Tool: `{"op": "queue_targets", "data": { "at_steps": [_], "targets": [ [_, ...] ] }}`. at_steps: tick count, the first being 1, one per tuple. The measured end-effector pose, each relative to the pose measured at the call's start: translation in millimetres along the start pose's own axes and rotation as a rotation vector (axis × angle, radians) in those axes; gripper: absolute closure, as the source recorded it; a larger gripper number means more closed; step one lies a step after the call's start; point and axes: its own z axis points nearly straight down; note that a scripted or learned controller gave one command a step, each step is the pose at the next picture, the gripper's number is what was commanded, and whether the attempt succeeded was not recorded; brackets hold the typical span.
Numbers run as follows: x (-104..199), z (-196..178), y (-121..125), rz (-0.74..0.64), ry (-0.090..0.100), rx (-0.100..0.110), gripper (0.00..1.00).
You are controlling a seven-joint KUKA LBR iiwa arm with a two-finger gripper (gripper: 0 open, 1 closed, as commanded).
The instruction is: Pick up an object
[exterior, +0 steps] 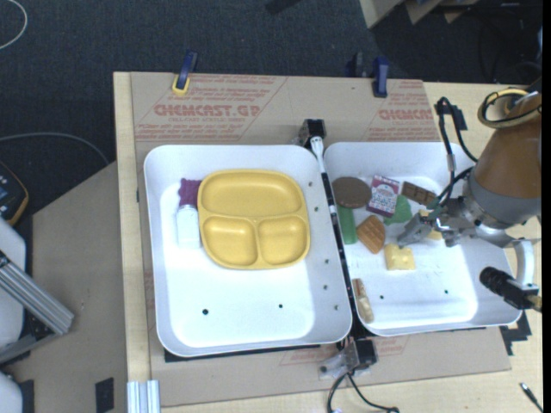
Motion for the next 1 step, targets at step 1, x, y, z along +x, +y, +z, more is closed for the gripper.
{"op": "queue_targets", "data": {
  "at_steps": [1],
  "targets": [
    [-1.8, 37.2, 3.1, 0.001, -0.006, -0.013, 0.00]
  ]
}}
